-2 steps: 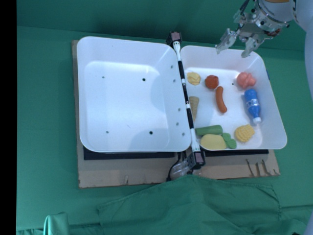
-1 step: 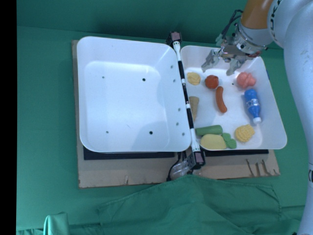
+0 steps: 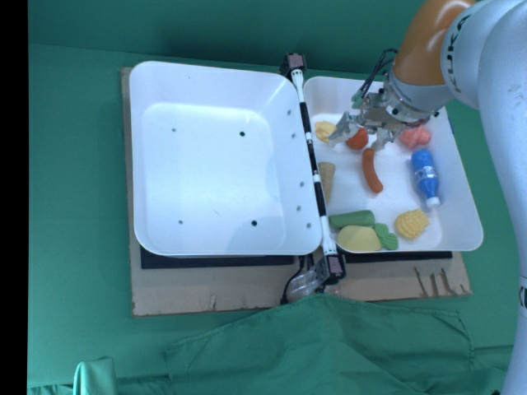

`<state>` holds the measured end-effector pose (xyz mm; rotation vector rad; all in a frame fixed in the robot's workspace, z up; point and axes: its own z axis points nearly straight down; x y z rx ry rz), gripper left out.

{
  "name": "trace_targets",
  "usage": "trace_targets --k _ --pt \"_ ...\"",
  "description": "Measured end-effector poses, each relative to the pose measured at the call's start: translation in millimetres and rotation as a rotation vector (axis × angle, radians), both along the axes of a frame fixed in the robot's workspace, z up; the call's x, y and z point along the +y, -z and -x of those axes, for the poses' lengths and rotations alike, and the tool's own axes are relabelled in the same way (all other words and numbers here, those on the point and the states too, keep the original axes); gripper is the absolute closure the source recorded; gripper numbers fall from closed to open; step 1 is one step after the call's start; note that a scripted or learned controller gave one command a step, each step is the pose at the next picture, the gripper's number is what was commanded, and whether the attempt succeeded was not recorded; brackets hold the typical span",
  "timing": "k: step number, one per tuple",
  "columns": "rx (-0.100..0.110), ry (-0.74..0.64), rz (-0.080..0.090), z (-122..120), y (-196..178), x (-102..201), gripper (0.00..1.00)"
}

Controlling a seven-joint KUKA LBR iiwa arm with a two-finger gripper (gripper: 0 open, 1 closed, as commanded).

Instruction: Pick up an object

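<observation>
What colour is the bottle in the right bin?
Blue, with a white cap: the bottle, seen in the camera view.

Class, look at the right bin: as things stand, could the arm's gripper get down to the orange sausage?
Probably yes. The gripper hovers over the right bin, just above the sausage, which lies apart on bare bin floor. The blue bottle and the cone lie well to either side.

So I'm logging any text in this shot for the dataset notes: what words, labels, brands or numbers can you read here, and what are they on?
"KUKA", running in dark letters down the grey arm, near the orange band; partly cut off but readable.
The blue bottle in the right bin has a label area, but any print on it is too small and blurred to read.
No other text can be read.
</observation>
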<state>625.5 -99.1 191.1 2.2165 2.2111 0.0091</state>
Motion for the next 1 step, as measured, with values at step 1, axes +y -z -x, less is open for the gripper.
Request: trace_targets --k 1 --pt "-0.003 0.003 0.0 -0.3 -11.4 -0.5 1.0"
